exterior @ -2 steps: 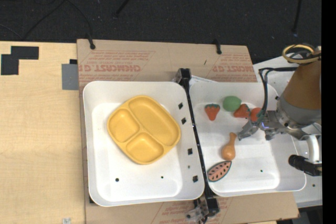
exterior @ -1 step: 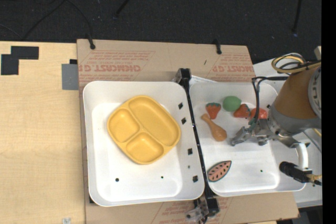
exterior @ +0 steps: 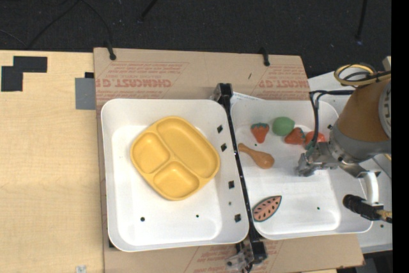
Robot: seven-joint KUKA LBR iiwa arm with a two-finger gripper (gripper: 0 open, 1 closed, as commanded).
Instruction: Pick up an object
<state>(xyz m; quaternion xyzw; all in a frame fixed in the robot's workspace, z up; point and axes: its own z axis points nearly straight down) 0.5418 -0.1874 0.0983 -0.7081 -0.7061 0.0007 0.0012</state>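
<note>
arm [exterior: 364, 121] over right bin [exterior: 326, 227] | hand [exterior: 309, 164] low, beside strawberry [exterior: 295, 135]

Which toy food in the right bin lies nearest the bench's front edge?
The watermelon slice; it lies alone toward the front of the right bin, while the other toy foods cluster farther back.

A pale wood worktop [exterior: 45, 156] lay under a brown cardboard sheet [exterior: 192, 77]. Behind it spread dark carpeted floor [exterior: 211, 3], crossed by black cables [exterior: 83, 0].
</note>
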